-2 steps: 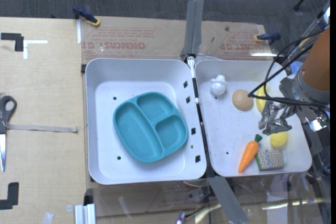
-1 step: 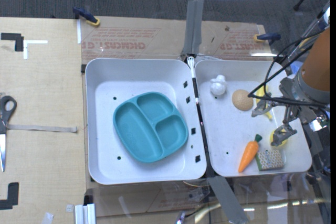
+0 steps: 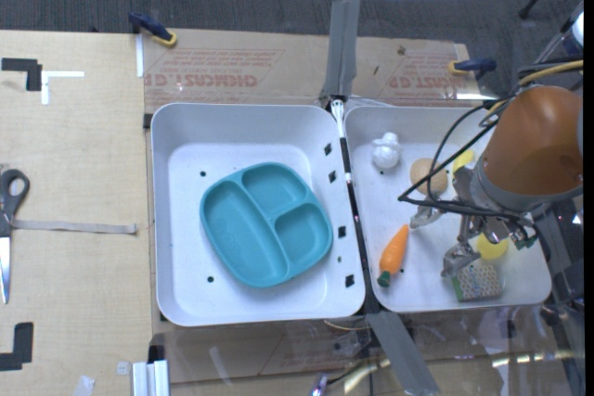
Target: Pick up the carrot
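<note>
The carrot (image 3: 393, 252), orange with a green top pointing toward the front, lies slantwise on the floor of the right bin (image 3: 419, 290), near its left wall. My gripper (image 3: 442, 239) hangs over the middle of that bin, just right of the carrot and apart from it. Its two metal fingers (image 3: 425, 217) stand apart, open, with nothing between them. The arm's orange band (image 3: 534, 140) covers part of the bin's right side.
Also in the right bin are a white lumpy item (image 3: 385, 151), a tan egg-shaped item (image 3: 423, 173), yellow pieces (image 3: 492, 247) and a speckled block (image 3: 479, 281) by the gripper. A teal divided plate (image 3: 266, 223) lies in the left bin (image 3: 176, 227). Scissors (image 3: 9, 199) rest at far left.
</note>
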Robot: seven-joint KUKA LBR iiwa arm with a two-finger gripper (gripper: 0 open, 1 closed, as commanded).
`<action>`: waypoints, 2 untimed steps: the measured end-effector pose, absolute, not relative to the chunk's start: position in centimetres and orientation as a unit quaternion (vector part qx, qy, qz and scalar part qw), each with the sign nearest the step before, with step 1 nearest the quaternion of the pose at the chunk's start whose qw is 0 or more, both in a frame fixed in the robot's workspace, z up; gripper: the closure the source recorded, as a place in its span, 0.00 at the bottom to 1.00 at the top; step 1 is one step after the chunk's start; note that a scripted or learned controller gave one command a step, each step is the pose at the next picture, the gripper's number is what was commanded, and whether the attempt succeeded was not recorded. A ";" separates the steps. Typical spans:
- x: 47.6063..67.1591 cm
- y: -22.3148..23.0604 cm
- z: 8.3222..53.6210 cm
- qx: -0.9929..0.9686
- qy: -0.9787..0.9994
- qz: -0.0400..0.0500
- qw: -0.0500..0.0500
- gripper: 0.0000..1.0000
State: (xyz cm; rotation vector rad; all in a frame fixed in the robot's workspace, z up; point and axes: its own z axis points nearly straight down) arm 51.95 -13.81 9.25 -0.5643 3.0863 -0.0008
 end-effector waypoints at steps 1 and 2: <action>50.5 -9.3 9.2 -0.167 0.986 0.000 0.001 0.00; 49.0 -10.0 9.2 -0.120 0.993 0.000 0.002 0.00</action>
